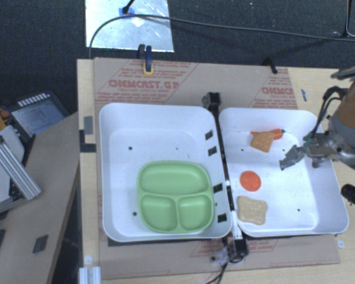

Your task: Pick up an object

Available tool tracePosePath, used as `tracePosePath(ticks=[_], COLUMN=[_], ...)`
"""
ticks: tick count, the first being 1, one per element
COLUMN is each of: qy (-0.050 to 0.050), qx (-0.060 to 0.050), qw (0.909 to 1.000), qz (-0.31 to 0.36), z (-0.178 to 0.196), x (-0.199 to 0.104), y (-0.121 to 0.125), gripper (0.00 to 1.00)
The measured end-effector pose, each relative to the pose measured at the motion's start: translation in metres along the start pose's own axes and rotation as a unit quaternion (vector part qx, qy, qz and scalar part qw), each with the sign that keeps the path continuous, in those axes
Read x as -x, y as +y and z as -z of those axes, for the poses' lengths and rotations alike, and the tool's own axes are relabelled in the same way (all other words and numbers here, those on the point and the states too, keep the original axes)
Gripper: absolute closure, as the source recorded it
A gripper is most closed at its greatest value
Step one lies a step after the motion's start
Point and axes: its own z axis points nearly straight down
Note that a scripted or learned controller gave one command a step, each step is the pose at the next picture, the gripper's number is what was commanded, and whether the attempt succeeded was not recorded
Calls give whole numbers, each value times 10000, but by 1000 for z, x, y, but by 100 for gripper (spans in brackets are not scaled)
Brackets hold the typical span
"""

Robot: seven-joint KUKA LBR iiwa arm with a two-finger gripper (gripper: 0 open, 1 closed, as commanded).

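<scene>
The right bin (328, 209) holds a round orange piece (250, 181), a tan bread-like slice (252, 210) near the front, and a tan toast piece (262, 141) with a small orange carrot-like item (276, 133) behind it. My gripper (302, 159) hovers over the right half of this bin, to the right of the toast piece and up and right of the round orange piece. Its fingers (289, 158) stand apart, open, with nothing between them.
The left bin (124, 129) holds a green divided plate (174, 195) at its front. A black clip divider (216, 141) runs between the two bins. Cables lie on the dark floor behind the bench, and grey equipment sits at far left.
</scene>
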Motion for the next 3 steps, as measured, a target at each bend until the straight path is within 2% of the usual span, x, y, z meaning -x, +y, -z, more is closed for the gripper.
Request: tracePosePath(ticks=[1,2,3], qy=[-11,-5,-8], qx=[57,41,43], qw=[10000,10000,10000], qz=[16,12,5], z=[6,-49,-96], x=[0,-11,-2], y=[3,4,6], gripper=[0,0,0])
